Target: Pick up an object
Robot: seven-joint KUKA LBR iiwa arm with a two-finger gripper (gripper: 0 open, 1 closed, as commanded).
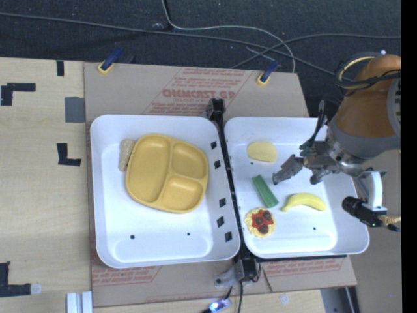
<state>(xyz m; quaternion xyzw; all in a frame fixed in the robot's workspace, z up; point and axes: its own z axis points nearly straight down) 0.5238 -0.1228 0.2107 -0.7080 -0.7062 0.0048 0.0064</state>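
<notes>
Fingers (301, 170) spread wide and gripping nothing, the gripper hangs above the right bin (326, 243), one dark finger angling down-left toward the middle of the bin, the other a shorter stub nearer the wrist. From where I stand the grey arm (365, 126) with its orange band comes in from the right and hides the bin's far right corner.

Four small things lie in that bin. Nearest the fingers is a yellow banana (303, 203), just below them in the camera view, its long axis lying roughly left to right with a slight curve. A green stick (264, 191) lies a little to the left of the fingers and below, slanted from upper left to lower right. A pale yellow piece (261, 151) sits up and to the left, and a round piece with red topping (260, 221) lies toward the near left corner, farthest off.

I judge the banana the likeliest target: the fingers would need only a short drop toward the near side, then close across its short width. None of the four touches another, so each looks reachable.

The left bin (107, 194) holds a yellow divided plate (167, 173) with a tan sponge-like block (125, 154) tucked at its left edge.
</notes>
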